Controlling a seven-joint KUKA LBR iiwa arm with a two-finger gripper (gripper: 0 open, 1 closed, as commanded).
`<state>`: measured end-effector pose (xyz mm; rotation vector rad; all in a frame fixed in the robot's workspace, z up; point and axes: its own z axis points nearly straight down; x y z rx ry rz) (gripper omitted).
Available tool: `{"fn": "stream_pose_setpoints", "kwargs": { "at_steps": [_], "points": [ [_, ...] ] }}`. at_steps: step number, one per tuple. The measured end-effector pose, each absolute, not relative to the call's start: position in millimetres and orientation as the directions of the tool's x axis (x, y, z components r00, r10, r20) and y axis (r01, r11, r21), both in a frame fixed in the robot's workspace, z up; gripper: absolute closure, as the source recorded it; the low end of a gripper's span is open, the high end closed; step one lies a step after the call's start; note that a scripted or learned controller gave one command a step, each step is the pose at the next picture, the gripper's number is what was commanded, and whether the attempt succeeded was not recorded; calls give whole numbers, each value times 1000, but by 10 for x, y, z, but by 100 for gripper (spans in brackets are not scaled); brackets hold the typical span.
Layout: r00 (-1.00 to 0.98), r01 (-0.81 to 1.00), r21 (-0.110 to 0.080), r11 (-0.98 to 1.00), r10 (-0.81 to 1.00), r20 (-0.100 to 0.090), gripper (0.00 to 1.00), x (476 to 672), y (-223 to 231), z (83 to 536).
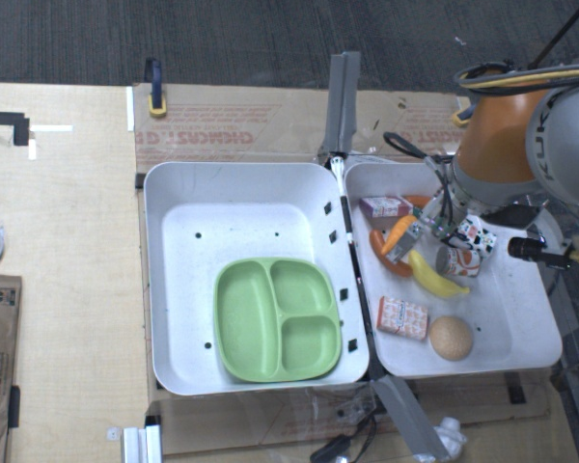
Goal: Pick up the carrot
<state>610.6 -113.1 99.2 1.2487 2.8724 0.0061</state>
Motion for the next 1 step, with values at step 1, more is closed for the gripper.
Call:
{"fn": "stream_pose_setpoints", "kwargs": {
  "at_steps": [1],
  "points": [
    [-826,563,4,826,563,-10,0,6429,-1065,993]
  ]
}}
